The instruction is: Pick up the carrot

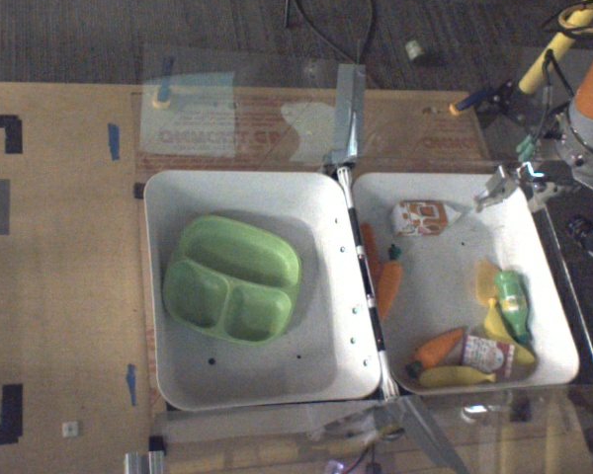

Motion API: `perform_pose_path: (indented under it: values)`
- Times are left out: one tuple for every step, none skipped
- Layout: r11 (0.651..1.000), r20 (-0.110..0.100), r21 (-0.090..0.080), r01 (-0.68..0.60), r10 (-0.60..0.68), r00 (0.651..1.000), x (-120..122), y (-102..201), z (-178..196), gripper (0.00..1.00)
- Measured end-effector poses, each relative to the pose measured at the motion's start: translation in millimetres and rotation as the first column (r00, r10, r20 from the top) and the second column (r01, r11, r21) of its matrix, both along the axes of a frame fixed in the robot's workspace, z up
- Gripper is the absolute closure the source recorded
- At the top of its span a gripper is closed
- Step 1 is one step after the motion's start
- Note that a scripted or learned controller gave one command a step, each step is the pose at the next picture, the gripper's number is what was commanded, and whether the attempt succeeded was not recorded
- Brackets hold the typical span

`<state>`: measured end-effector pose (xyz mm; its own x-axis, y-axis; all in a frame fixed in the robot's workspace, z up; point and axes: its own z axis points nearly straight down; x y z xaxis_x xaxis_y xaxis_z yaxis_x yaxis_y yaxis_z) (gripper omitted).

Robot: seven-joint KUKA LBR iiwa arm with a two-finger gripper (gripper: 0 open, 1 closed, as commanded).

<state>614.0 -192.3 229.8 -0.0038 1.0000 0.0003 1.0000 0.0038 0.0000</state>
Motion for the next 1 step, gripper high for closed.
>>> perform_pose_path:
  values:
    - [0.985,0.0,0.0,-0.17,0.17,0.985,-39.7,92.3,-13.6,0.0]
